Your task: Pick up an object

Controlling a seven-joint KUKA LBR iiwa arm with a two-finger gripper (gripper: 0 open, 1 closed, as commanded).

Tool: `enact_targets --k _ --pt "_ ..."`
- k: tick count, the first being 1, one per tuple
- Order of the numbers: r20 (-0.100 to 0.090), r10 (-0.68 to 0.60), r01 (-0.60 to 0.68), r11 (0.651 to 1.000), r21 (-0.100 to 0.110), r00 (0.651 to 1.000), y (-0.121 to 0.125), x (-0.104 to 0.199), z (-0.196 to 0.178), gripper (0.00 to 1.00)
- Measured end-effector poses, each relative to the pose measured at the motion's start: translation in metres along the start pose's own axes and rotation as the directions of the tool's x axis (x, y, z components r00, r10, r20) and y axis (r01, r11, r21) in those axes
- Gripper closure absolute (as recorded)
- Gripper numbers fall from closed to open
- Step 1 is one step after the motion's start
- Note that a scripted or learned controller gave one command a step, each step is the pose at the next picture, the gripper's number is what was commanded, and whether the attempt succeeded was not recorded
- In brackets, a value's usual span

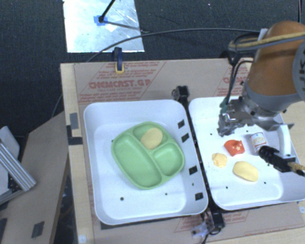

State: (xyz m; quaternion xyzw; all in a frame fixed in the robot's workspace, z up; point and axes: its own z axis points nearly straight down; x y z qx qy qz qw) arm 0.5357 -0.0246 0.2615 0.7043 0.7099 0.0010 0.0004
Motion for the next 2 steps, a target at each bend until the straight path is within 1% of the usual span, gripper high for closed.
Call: enact_targets --k 1,2 --pt "-0.001 -0.002 0.002 1.000 0.000 1.000 -0.003 0.053 -0.001 1.00" --pt "-0.001 -0.002 0.002 1.000 0.002 1.000 -0.017 0.111 0.017 1.00"
